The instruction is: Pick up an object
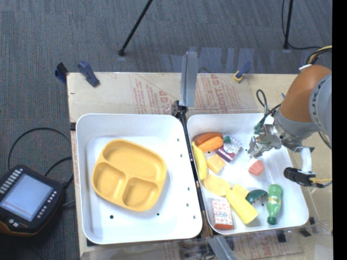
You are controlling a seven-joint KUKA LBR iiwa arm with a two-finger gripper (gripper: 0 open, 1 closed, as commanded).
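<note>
The gripper hangs over the right bin, just above and left of a small pink-red toy; whether its jaws are apart or together cannot be told (they blur into dark metal). Left of that toy lie a carrot, a banana and cheese-like yellow pieces. Below it stands a green bottle, beside a yellow block. The left bin holds a yellow divided tray.

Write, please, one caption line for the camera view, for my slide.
The gripper hovers over the right bin of toy food, near a pink piece; the left bin holds a yellow tray.
</note>
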